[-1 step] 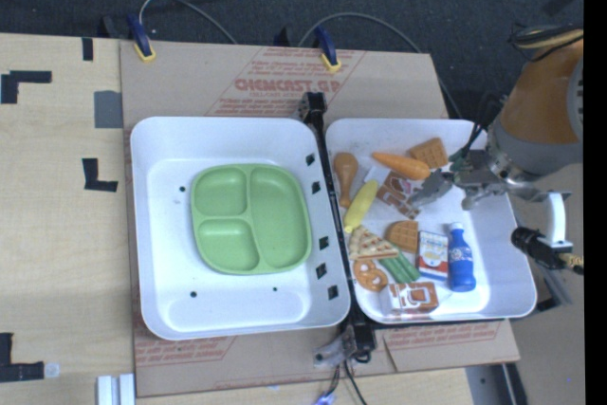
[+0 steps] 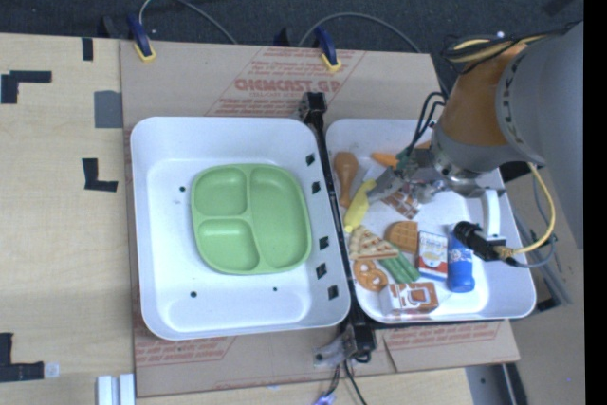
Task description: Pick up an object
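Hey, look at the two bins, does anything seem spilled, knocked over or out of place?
Nothing stands out. The green divided plate lies flat inside the left bin, and the toy food items are jumbled but all inside the right bin, where the gripper is low among them.

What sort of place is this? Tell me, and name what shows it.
Probably a robotics lab test bench: a grey arm reaching over two white bins, toy food items heaped in the right one, and clamped cardboard beneath, cables trailing.
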Available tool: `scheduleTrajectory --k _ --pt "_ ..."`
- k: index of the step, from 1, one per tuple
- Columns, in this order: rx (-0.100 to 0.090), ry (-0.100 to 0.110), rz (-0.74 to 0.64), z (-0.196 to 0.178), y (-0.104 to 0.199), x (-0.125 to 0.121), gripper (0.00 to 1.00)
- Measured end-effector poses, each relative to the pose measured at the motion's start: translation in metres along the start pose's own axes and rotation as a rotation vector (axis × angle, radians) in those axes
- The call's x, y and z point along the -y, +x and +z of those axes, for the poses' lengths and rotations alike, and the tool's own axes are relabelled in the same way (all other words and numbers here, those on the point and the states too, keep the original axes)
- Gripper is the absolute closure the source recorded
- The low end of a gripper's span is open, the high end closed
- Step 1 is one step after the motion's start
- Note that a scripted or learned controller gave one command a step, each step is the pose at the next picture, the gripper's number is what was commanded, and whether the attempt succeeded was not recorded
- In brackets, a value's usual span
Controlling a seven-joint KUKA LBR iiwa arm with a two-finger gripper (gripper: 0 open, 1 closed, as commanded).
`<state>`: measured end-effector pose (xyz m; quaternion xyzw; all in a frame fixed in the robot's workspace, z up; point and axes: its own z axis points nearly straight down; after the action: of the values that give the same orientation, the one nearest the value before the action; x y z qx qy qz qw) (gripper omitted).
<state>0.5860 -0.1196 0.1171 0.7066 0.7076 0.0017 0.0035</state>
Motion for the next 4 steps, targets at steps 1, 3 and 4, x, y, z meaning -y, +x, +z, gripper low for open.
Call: scheduleTrajectory --k 1,3,4 --pt "0.008 -0.025 -0.002 0.012 0.005 -0.056 0.00" --pt "0.005 -0.028 -0.005 -0.002 0.007 -0.058 0.00" --pt "-0.002 0.008 0.002 0.032 -0.013 0.031 0.00"
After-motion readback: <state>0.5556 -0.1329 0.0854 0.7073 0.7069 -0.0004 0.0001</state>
